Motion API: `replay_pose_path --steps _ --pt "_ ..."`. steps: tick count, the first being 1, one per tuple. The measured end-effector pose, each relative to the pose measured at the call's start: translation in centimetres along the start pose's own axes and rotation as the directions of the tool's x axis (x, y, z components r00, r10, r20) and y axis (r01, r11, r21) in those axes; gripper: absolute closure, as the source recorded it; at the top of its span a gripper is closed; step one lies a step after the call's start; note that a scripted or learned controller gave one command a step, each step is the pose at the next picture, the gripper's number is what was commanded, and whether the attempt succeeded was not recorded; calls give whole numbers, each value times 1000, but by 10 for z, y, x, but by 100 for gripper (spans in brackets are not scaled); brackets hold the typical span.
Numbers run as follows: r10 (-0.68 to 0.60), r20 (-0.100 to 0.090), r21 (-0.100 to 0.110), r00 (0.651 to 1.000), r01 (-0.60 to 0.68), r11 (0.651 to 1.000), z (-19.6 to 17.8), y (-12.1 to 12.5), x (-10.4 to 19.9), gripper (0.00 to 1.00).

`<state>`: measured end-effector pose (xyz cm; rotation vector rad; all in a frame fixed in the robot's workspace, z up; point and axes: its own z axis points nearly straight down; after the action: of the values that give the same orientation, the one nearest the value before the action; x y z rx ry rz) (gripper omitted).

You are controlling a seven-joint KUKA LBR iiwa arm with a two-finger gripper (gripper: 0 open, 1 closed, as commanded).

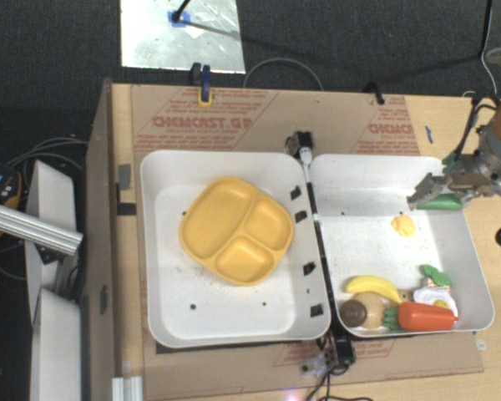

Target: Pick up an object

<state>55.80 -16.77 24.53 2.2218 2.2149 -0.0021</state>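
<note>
Toy food (398, 306) crowds the right bin's (476, 261) near edge (fingers' (424, 192) state unclear), middle open.

Two white bins side by side on counter (234, 119). Left bin (163, 224) has a yellow divided plate (236, 230), roughly centred. Right bin (463, 249): small yellow piece (404, 225) near middle; along near edge a banana (372, 286), brown round item (354, 312), orange carrot-like item (425, 317), white-green item (437, 282). Tool (427, 191) w/ green part hangs over right bin's far right, nothing seen in it.
</note>
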Motion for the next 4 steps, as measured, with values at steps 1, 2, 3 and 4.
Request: replay_pose_path --steps 1,2,3,4 --pt "-11 -10 13 1000 11 1000 107 -26 69 0" --pt "-3 -4 4 1000 3 1000 164 -12 35 0" --pt "-4 -4 -1 1000 4 1000 150 -10 36 100" --pt "-8 -4 0 1000 8 1000 161 4 39 100"
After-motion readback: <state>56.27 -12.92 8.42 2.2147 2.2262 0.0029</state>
